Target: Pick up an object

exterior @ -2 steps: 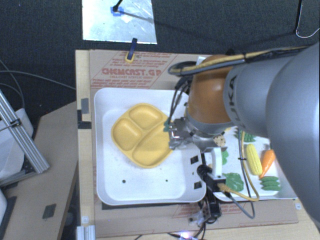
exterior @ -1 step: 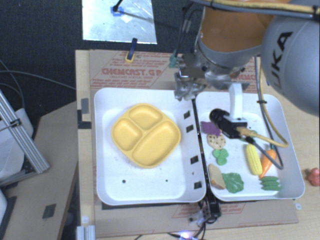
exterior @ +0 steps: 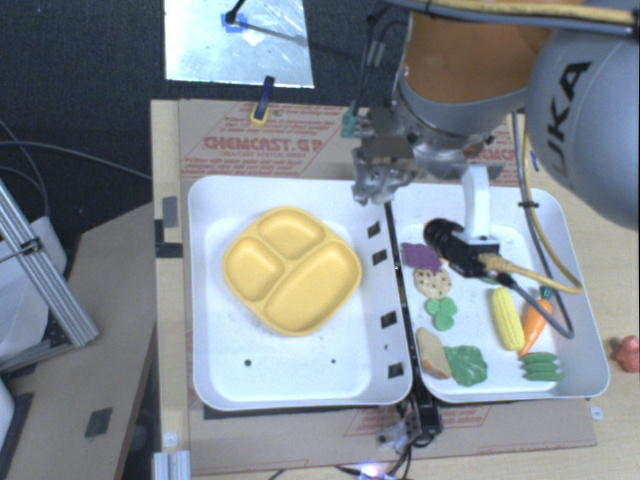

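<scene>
The gripper (exterior: 378,186) hangs just above the centre of the frame, over the rims where the two white bins meet, its dark metal tips pointing down; from this slanted view I cannot tell how they stand, and nothing shows between them. The left bin (exterior: 215,368) holds a yellow divided plate (exterior: 291,269) lying flat, well left of the gripper. The right bin (exterior: 585,353) carries the small toy foods, lower right of the gripper: a purple piece (exterior: 421,257), a spotted cracker (exterior: 433,284), a green piece (exterior: 442,313), a corn cob (exterior: 507,317), a carrot (exterior: 534,323), a bread slice (exterior: 431,353), a leafy green piece (exterior: 467,365) and a pea pod (exterior: 541,368).
</scene>
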`<state>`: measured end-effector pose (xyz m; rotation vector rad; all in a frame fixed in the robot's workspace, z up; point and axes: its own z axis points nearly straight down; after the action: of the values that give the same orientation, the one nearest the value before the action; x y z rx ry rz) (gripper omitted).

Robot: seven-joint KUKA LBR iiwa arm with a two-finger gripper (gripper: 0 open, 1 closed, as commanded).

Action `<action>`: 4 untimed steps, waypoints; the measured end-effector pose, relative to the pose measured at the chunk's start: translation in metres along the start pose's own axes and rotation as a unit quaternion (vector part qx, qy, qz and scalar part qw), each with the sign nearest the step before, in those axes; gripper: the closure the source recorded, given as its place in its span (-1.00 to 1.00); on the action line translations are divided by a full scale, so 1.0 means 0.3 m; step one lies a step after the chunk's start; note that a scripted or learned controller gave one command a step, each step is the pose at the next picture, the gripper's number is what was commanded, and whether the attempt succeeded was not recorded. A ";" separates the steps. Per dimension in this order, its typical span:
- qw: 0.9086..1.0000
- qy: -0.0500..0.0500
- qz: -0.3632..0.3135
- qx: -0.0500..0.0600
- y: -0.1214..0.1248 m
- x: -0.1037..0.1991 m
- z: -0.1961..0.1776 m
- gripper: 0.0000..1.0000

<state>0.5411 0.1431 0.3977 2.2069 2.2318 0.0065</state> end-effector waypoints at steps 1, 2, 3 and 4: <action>1.000 0.000 -0.003 -0.001 0.002 0.001 -0.035 1.00; 1.000 -0.002 0.007 0.009 -0.197 -0.122 0.360 1.00; 1.000 0.002 0.002 -0.003 -0.179 -0.060 0.010 1.00; 1.000 -0.001 0.007 0.003 -0.185 -0.245 0.185 1.00</action>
<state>0.4868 0.0690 0.3418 2.2257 2.2174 -0.0022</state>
